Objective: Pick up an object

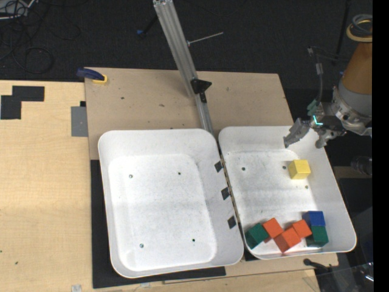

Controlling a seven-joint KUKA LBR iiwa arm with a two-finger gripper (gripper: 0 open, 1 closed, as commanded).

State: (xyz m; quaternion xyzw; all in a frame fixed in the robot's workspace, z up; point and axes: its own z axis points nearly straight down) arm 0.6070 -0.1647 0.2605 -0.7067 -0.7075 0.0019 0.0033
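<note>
Nearest the camera, at the front edge of the right bin [340,193], a cluster of small blocks lies packed against the bin's near wall: a green block [256,233] at the left end, an orange block [273,227] just behind it, two more orange blocks [292,236] touching each other in the middle, a blue block [315,218] at the right, and a dark green block [318,236] just in front of the blue one. The left bin [158,199] sits beside the right one, their inner rims touching, with three small black clips [225,192] along the seam.

Farther back in the right bin, a yellow block [299,168] rests alone on the floor of the bin, well apart from the cluster.

Beyond it, over the bin's far right corner, hangs the end effector [307,135]. Its two fingers are spread apart, one grey finger [296,131] pointing down to the left and the other nearer the wrist, with nothing between them. It touches no block; the yellow block lies below and just in front of it.

Behind the bins, the wooden counter [152,96] carries a slanted aluminium rail [179,47] that rises toward the back, and a small blue and yellow clamp [92,75] lies near its far left corner.
</note>
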